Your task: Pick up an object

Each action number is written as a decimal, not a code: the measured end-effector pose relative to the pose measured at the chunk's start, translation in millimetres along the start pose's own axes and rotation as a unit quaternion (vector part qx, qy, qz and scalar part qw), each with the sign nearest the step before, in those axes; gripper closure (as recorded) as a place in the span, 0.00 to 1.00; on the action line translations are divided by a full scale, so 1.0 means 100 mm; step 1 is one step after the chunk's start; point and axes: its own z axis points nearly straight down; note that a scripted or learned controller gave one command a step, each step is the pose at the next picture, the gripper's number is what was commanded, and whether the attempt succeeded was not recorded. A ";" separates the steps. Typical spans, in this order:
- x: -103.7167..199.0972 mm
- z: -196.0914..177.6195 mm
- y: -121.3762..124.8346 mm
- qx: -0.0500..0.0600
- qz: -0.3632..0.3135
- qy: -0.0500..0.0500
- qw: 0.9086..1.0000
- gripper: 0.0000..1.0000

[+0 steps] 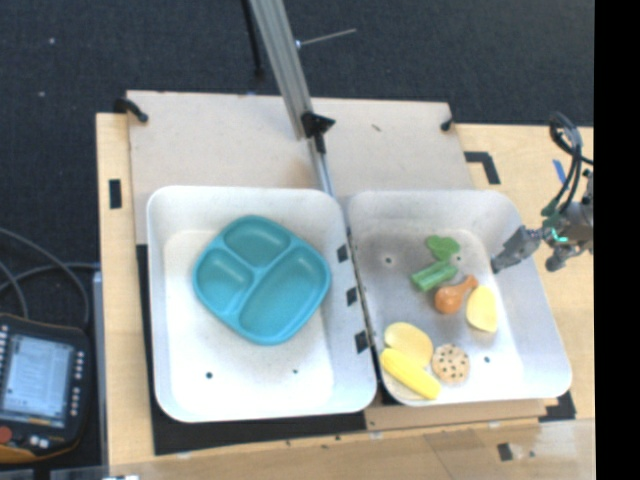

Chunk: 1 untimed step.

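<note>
Your claw (515, 246) sits at right bin's (530, 368) upper-right rim, right of frame; can't tell its state. Toy food clustered in that bin, likely dumped as pick targets: green piece (437, 263), drumstick (452, 295), lemon slice (483, 309), banana (409, 372), cookie (451, 364). Lemon slice nearest you, just below-left of claw. Blue tray (262, 279) fills left bin (180, 368), well apart.

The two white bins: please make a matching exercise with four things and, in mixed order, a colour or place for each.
Things:
1. divided plate
2. cookie
3. green piece
4. gripper

Descriptions:
A. brown with dark chips, near the front edge of the right bin
B. teal, in the left bin
C. at the right bin's right rim
D. toward the back of the right bin

Pairs: 1-B, 2-A, 3-D, 4-C
</note>
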 end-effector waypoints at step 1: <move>-0.05 0.42 0.00 0.003 0.002 -0.001 1.000 0.00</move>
